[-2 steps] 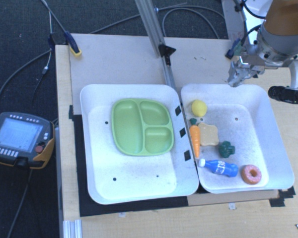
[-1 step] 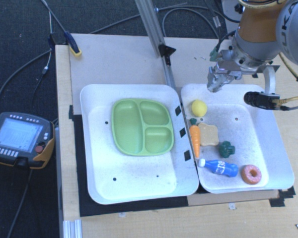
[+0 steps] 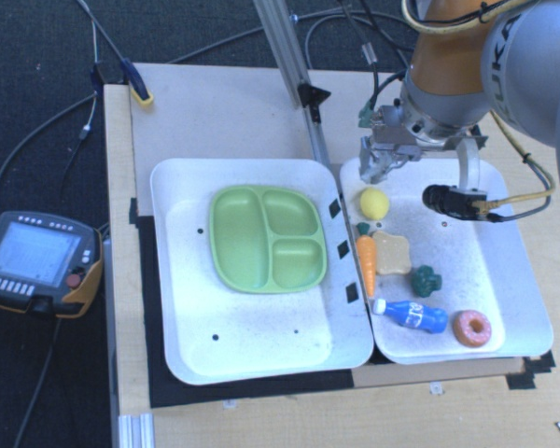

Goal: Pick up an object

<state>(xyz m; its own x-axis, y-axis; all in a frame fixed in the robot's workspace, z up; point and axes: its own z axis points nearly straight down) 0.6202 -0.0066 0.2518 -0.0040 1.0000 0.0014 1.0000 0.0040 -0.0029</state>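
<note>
My gripper (image 3: 377, 168) hangs over the back left corner of the right bin (image 3: 513, 278), just above and behind a yellow lemon (image 3: 374, 203). Nothing shows between its fingers. Further forward in the same bin lie an orange carrot (image 3: 366, 263), a slice of toast (image 3: 391, 253), a green broccoli piece (image 3: 425, 281), a blue bottle (image 3: 413, 315) and a pink donut (image 3: 472, 328).
The left bin (image 3: 182, 334) holds a green divided plate (image 3: 268, 238). A metal pole (image 3: 282, 35) slants across the back of the bench. A teach pendant (image 3: 39, 264) lies on the floor at the left. A black part (image 3: 453, 201) hangs off the wrist over the right bin.
</note>
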